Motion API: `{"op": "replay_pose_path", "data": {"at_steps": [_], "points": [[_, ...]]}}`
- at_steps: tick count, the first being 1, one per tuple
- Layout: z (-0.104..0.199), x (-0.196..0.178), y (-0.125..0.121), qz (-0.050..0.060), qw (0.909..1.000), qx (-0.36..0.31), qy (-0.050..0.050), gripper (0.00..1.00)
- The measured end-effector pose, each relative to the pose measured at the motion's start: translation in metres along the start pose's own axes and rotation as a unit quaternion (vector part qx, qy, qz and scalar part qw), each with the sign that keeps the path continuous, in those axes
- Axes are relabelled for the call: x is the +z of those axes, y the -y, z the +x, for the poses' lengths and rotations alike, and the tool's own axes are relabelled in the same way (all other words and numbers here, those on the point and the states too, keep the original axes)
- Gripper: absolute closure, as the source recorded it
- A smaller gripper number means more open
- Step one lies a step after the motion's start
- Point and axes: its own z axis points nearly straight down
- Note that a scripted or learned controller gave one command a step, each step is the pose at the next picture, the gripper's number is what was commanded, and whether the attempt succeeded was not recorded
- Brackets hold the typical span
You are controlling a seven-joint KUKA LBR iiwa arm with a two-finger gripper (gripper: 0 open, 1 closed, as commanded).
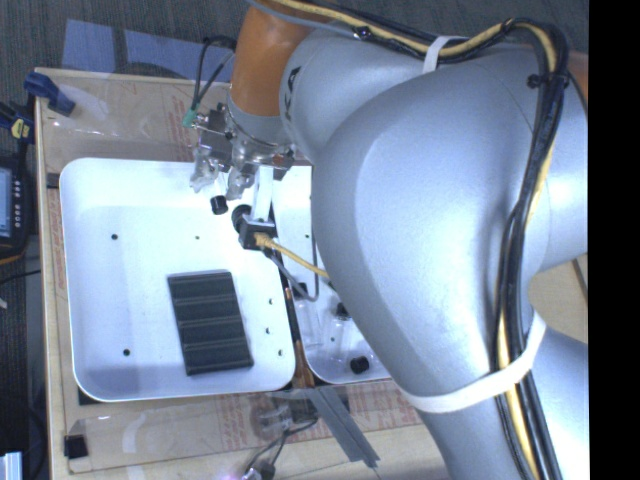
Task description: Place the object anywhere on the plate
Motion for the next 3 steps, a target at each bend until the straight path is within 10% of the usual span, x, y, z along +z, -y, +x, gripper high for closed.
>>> {"op": "replay_pose_path", "data": {"at_steps": [1, 2, 3], "points": [[0.062, 0.098, 0.017, 0.002, 0.9922, 0.124, 0.0, 1.0], [0.062, 0.099, 0.017, 0.002, 0.9922, 0.125, 0.0, 0.0], [0.005, -0.016, 0.063, 0.0, 0.9959, 0.09, -0.001, 0.0]]}}
